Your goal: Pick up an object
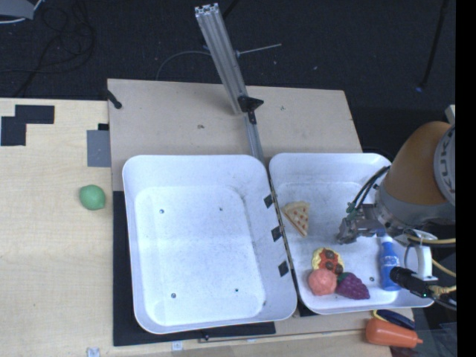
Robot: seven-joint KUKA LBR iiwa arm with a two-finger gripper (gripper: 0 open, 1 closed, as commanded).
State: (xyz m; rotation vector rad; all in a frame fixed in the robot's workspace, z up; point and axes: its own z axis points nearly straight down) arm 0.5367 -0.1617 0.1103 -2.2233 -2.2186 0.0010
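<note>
Nothing is lifted yet. The gripper (351,231) hangs low inside the right bin (327,171), over bare floor, and whether it is open or closed cannot be told at this size. The candidates lie near it: a waffle wedge (297,217) to its left, a pink fruit (322,281) and purple grapes (352,286) (both untouched) below it. Choosing, closing and lifting all remain.

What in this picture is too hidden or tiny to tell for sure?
- Gripper, camera view: dark and small against the right bin; finger state unreadable.
- Blue bottle: label too small to read.
- Orange object: partly cut off by the bottom edge.
- Yellow toy: partly covered by the pink ball.
</note>
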